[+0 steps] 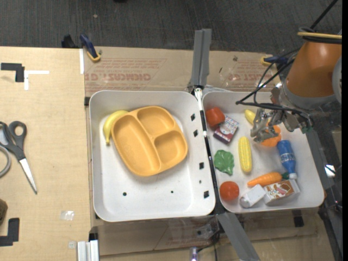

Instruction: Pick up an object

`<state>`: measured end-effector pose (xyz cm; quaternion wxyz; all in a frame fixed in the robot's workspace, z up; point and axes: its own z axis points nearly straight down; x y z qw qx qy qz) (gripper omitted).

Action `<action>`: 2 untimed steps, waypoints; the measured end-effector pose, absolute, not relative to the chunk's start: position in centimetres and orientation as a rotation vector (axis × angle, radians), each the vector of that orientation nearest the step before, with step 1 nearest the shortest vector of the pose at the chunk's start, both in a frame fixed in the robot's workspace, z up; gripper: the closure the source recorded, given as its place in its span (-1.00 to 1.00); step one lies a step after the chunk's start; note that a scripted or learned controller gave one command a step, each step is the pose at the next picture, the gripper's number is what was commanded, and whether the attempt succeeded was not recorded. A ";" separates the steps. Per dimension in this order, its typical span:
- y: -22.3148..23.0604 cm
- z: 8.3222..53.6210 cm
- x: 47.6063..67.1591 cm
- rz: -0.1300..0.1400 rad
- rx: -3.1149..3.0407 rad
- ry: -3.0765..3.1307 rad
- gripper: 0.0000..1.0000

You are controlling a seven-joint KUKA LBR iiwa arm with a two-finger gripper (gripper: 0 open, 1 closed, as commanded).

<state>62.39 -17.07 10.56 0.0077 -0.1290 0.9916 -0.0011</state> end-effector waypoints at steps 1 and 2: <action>-19.6 28.0 66.1 -0.002 -0.636 3.068 1.00; -19.6 28.0 66.0 -0.001 -0.637 3.069 -1.00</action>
